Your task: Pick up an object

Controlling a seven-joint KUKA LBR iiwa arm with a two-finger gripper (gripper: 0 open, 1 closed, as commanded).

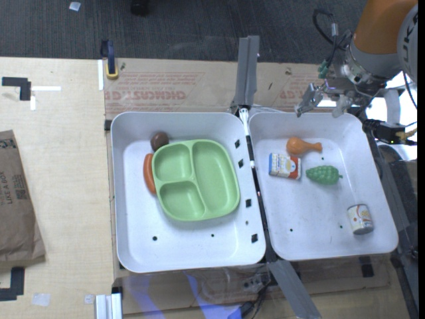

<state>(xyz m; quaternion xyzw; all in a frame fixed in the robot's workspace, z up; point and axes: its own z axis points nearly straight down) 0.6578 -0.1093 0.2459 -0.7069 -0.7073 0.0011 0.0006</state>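
My gripper [325,103] hangs open above the far rim of the right bin [319,238], with nothing between its two fingers. In that bin lie an orange drumstick toy [303,146], a small white carton [284,166], a green bumpy fruit [323,175] and a small can [360,218] near the right wall. The drumstick is the closest of them, a little in front of the gripper and to its left.
The left bin [179,244] holds a green divided plate [196,179], with a brown ball [159,140] and an orange sausage-like piece [149,173] at its left edge. A grey divider post [247,72] stands behind the seam between bins. Cables trail at the right.
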